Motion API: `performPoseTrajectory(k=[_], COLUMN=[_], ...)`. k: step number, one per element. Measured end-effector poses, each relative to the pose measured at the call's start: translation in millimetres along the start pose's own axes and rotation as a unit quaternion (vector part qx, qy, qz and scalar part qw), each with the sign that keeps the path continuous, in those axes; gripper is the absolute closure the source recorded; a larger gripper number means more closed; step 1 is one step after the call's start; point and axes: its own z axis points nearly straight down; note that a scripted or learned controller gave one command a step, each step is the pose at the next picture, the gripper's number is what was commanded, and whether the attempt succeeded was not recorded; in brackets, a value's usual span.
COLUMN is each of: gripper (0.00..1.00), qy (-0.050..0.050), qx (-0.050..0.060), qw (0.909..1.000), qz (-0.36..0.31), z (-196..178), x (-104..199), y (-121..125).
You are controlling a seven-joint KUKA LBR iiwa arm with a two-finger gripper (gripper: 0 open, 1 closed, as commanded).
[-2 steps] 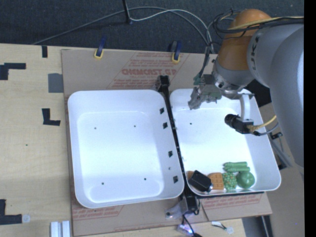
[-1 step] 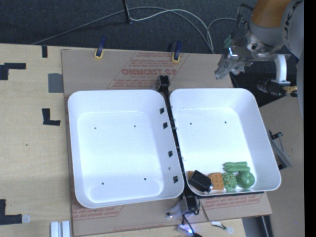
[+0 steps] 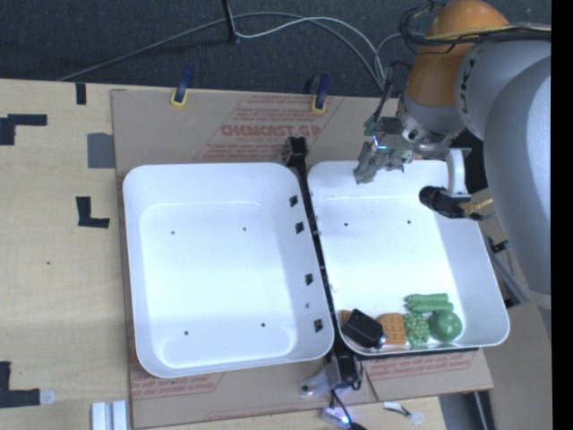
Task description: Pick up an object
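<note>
Objects: a small cluster lies in the near right corner of the right bin (image 3: 466, 267), pressed along its near wall; well apart from the gripper
Black object (image 3: 363, 329): a dark, flattish, roughly rectangular piece with rounded corners; its long axis runs at a slant, from the upper left down toward the lower right; it sits at the left end of the cluster, close to the divider between the bins
Orange piece (image 3: 390, 326): small, tan-orange, blocky; just right of the black object and touching or nearly touching it; too small to tell which way it points
Green long piece (image 3: 427, 302): a ridged, bright green item; long axis runs left to right, roughly along the bin's near wall; it lies at the far edge of the cluster
Green round piece (image 3: 445, 326): a glossy green ball-like shape at the right end of the cluster, just below the long piece; a speckled green-and-pale piece (image 3: 416, 330) sits beside it on its left
Gripper (image 3: 368, 170): hangs over the far left corner of the right bin, near its far rim; nothing is seen between its tips; whether the jaws are apart or together cannot be told
Left bin (image 3: 143, 240): white, shallow, beside the right bin
</note>
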Motion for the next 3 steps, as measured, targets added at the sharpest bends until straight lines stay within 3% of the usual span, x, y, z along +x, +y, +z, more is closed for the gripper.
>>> performPoseTrajectory(k=[1, 2, 3], gripper=[1.00, 1.00, 1.00], qy=[0.000, -0.001, 0.000], qx=[-0.006, -0.007, -0.001], qw=[1.0000, 1.0000, 1.0000], qz=[-0.001, 0.003, 0.001], z=[-50.9, -107.7, -26.4], x=[54.2, -17.3, -4.7], y=[-47.2, -36.1, -92.8])
